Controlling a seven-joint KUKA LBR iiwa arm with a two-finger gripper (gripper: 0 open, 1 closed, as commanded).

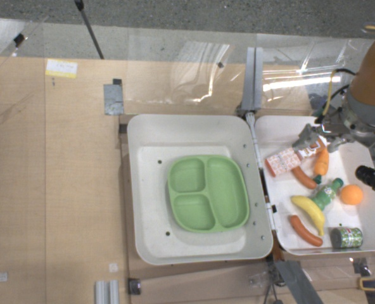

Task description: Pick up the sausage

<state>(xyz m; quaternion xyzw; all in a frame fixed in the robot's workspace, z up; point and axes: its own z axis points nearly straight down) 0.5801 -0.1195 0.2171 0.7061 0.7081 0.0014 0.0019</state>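
Note:
Two reddish sausages lie in the right bin [365,163]: one sausage [305,178] just below a red-and-white box [282,162], the other sausage [306,230] near the bin's front edge. My gripper [319,139] hangs at the back of this bin, above the top of an orange carrot [321,162] and the box's far end. It looks open, with nothing held between its fingers. The nearer sausage lies a short way in front and left of it.
A yellow banana [310,211], a green bottle [327,192], an orange [351,195] and a green can [347,237] crowd the sausages. The left bin [143,170] holds a green divided plate [208,193]. The arm's orange band [374,71] rises at the right.

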